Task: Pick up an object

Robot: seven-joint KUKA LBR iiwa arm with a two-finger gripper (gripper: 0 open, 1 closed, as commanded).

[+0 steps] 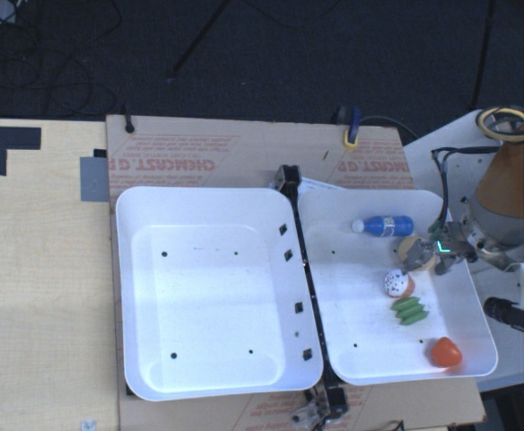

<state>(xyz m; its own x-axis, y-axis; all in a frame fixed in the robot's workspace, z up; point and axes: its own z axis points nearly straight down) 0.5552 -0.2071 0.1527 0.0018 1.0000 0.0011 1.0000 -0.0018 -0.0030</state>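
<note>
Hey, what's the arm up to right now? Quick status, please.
Tool low over right bin, near its right wall; grip state unclear. Blue bottle, spotted white ball, green piece, red-orange object all lying loose. Nothing blocking.

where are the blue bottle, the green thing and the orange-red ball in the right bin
blue bottle [388,226], camera view, on the middle of its blue body
green thing [410,310], camera view, on its centre
orange-red ball [445,353], camera view, on the middle of its top face
</note>
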